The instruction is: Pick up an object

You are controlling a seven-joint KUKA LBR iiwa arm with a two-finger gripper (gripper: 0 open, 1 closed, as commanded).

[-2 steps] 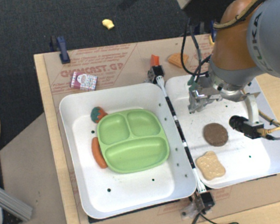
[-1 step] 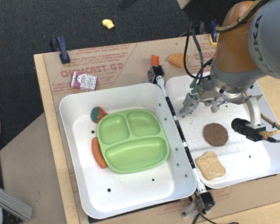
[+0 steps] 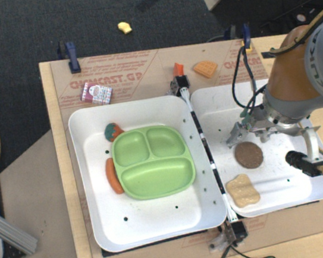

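My claw sits low in the right bin, right of the frame's centre, directly above the upper edge of the brown round patty. My grey arm with its orange band enters from the right edge of the frame and covers the upper right part of that bin. The metal parts of the claw fan out to the left and right over the patty, but I cannot tell whether the tips are spread or pressed together, because the wrist hides them from this angle. Nothing is visibly caught between them. The patty lies flat on the bin floor, and I cannot tell whether the claw touches it or hangs just above it. A tan cracker-like piece lies near the lower left corner of the same bin, just below the patty and apart from it. The left bin holds a green divided tray, an orange sausage-shaped piece against the tray's left side, and a small green and red piece at the tray's upper left corner. My judgement on progress: the approach is done, and the grasp is not confirmed. Closing on the patty, lifting it clear of the floor and verifying that it comes up all remain.
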